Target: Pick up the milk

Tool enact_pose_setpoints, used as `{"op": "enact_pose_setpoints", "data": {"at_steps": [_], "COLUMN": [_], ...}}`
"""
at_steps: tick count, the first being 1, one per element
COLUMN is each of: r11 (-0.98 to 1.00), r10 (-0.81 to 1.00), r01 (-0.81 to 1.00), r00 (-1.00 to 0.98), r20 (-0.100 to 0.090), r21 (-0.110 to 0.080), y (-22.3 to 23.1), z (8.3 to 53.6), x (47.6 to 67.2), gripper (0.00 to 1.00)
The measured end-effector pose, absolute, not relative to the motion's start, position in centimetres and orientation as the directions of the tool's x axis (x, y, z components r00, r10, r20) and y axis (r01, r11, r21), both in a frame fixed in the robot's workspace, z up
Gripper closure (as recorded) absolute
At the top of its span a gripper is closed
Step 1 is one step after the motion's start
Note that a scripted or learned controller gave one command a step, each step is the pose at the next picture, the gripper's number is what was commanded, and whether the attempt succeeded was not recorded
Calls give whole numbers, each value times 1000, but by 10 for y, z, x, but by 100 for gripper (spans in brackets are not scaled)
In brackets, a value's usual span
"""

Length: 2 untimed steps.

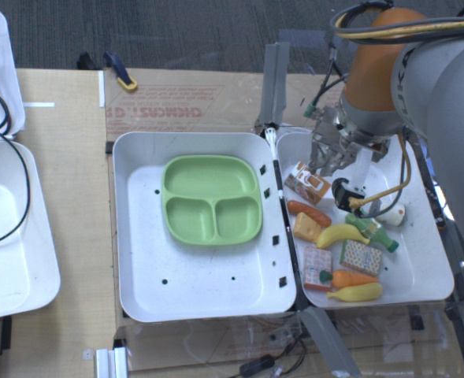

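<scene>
Currently the jaws (327, 162) are seen spread, gripping nothing, poised just above and to the right of the milk (306, 184). Milk carton is lying tilted at the right bin's (421, 278) left wall, just beside the jaws, with the carrot (309, 211) touching below it. Green tray (212, 198) is well apart from the milk, in the left bin. Risk judged: carton is tilted and crowded; a slip or a carrot co-grab could be caused by an off-centre close.
</scene>
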<state>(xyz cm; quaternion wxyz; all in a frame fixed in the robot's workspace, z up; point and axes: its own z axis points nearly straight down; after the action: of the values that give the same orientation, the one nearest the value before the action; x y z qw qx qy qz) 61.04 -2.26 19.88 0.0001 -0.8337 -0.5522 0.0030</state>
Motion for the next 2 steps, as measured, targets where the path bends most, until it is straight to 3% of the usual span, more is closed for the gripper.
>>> {"op": "enact_pose_setpoints", "data": {"at_steps": [2], "r11": [-262], "r10": [965], "r01": [965], "r00": [262], "r20": [-3], "r21": [-4], "y": [34], "z": [237], "x": [560], "gripper": [100]}}
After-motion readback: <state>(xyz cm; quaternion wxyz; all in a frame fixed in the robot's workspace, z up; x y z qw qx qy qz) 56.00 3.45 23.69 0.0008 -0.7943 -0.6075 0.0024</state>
